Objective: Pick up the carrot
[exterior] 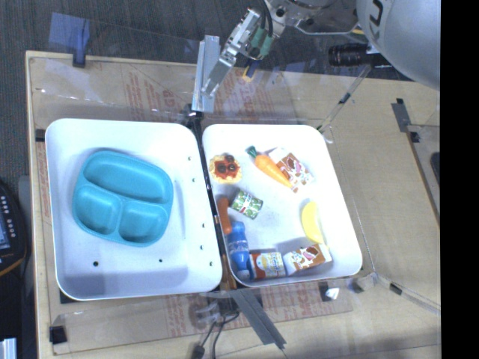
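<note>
Bench: pale wooden top (389, 200) printed with faint red lettering, dark floor beyond its far edge.
Left bin (112, 271): shallow and white, holding a blue divided tray (123, 197) with three compartments.
Right bin (340, 223): shallow and white, touching the left bin along the middle seam, scattered with small items.
Carrot (267, 165): orange with a green top, lying at a slant in the far part of the right bin, green end toward the far-left; a red-and-white packet (293, 169) lies just beside it on the right.
Other items: a small pizza-like round (225, 168) left of the carrot, a green can (246, 204) near the bin's middle, a yellow banana (312, 222) toward the right wall, a blue bottle (238, 247) along the left wall, two small cartons (288, 260) at the near wall.
Arm: grey body (397, 21) entering from the upper right, above the far edge of the bench.
Gripper (196, 103): long grey fingers pointing down-left, tips above the seam at the bins' far rims, well apart from the carrot; nothing between them; whether they are spread or closed, I cannot tell.
</note>
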